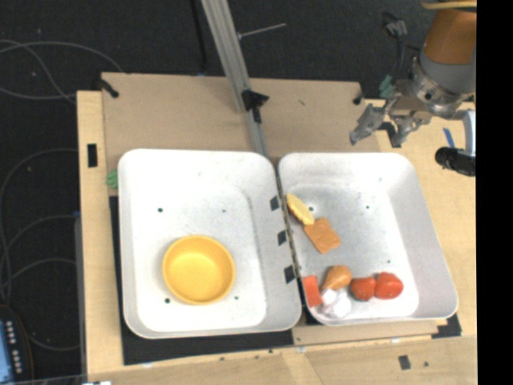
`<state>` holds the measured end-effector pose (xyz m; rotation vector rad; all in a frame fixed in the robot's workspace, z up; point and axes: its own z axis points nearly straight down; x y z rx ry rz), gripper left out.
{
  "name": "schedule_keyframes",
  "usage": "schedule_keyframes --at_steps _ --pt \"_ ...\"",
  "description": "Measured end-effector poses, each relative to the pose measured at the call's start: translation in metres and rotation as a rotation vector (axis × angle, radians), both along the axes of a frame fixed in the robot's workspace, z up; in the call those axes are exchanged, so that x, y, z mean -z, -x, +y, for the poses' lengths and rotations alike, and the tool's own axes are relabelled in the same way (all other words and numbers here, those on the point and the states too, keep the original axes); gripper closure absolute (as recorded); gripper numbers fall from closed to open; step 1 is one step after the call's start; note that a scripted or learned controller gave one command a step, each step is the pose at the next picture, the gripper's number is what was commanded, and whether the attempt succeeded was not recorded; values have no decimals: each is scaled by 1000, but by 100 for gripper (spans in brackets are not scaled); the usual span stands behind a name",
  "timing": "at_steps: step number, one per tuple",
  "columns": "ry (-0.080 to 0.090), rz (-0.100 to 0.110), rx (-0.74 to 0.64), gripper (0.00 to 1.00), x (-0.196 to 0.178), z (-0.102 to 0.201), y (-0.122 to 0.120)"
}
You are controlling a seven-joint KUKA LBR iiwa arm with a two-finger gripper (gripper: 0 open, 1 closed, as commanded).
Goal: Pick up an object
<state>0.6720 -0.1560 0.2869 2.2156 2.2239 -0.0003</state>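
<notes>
- Camera view: gripper (379, 128) hovering beyond right bin (417, 215), fingers spread, pinching nothing.
- Risk: descending onto crowded red pieces (377, 286), nudging them apart, closing on air.

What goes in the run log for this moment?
phase: pre-grasp | gripper: open, nothing held, above right bin's far edge | left bin: yellow bowl

Both bins (200, 179) look like smooth white plastic, faintly speckled, matt; the yellow bowl (199, 269) is glossy plastic; the bench top (168, 111) looks like matt brown board; the slanted rail (224, 30) is dull grey metal.
</notes>
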Motion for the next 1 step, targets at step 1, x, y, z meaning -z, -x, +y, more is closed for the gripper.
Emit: schedule_keyframes --at_steps 1 --pt "2 1 0 0 0 -1 0"
